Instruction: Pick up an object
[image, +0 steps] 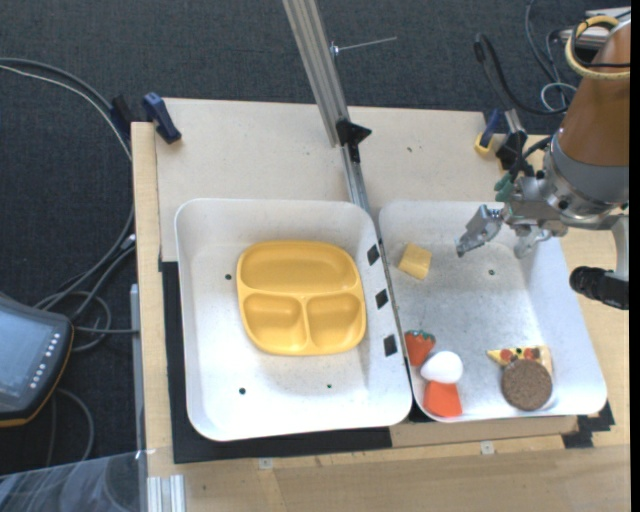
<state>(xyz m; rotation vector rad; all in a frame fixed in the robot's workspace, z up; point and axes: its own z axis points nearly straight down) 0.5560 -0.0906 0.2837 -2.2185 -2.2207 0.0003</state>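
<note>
The end effector (502, 232) hangs released and empty above the right bin (500, 300); no object is grasped yet.

We see dark carpet floor (60, 130) around pale wooden bench (250, 150). Black cables (50, 85) trail at frame left. Metal post (318, 60) rises at top centre. Blue clamp (160, 115) on bench's upper left corner. Light even.
</note>
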